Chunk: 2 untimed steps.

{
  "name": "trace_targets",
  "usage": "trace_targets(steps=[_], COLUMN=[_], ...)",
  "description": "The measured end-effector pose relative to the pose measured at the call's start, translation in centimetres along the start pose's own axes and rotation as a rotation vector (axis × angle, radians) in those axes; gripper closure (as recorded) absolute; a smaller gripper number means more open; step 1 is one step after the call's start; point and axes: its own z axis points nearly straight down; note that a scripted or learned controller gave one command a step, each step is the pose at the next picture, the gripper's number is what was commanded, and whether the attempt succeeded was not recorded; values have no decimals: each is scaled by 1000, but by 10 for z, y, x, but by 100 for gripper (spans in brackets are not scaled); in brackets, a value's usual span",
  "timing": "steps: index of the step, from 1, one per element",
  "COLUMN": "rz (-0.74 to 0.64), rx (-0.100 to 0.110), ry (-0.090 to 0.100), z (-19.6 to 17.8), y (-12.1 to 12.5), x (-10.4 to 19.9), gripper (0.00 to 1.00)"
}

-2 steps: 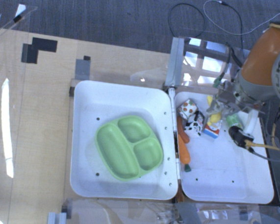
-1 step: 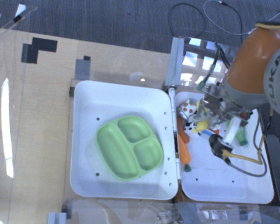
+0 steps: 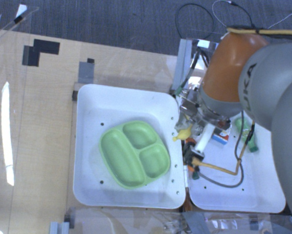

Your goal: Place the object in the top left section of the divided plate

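Note:
The light green divided plate point(image 3: 134, 153) lies in the left white bin point(image 3: 90, 134), with a long section on its left and two smaller sections on its right. My gripper point(image 3: 188, 131) hangs over the wall between the two bins, just right of the plate. A small yellow object point(image 3: 181, 135) sticks out from between its fingertips, above the left bin's right rim. The grey arm with its orange band point(image 3: 230, 65) hides much of the right bin.
The right bin point(image 3: 231, 196) holds a small red, white and blue box point(image 3: 220, 138), a green item point(image 3: 251, 142) and a small orange and green piece point(image 3: 195, 170). A dark cable point(image 3: 222, 183) loops over that bin's floor. A metal bracket point(image 3: 183, 66) stands behind the bins.

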Motion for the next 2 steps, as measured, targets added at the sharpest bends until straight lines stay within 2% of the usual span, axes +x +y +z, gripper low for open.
trace_targets(steps=[1,2], rz=[-266,-280], rx=[2,0], ry=[-1,0], z=[57,56], y=[32,0], x=[12,-10], gripper=[100,100])
